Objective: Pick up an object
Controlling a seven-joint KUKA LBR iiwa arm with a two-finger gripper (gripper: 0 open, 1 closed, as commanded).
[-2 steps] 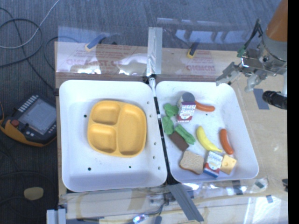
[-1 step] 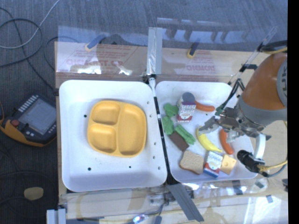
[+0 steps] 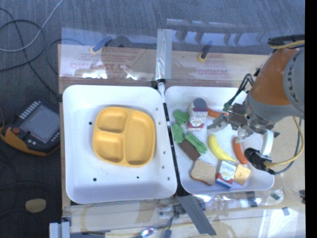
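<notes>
The two-finger gripper (image 3: 224,125) hangs over the right white bin (image 3: 267,183), its metal fingers spread apart with nothing between them. Just below it lies the curved yellow toy banana (image 3: 219,149); to its left stands the small red-and-white carton (image 3: 197,119), and at its lower right the orange carrot-like stick (image 3: 239,150). This looks like the approach step, before any grasp. The next move probably calls for lowering straight onto one piece, likely the banana, then closing.
</notes>
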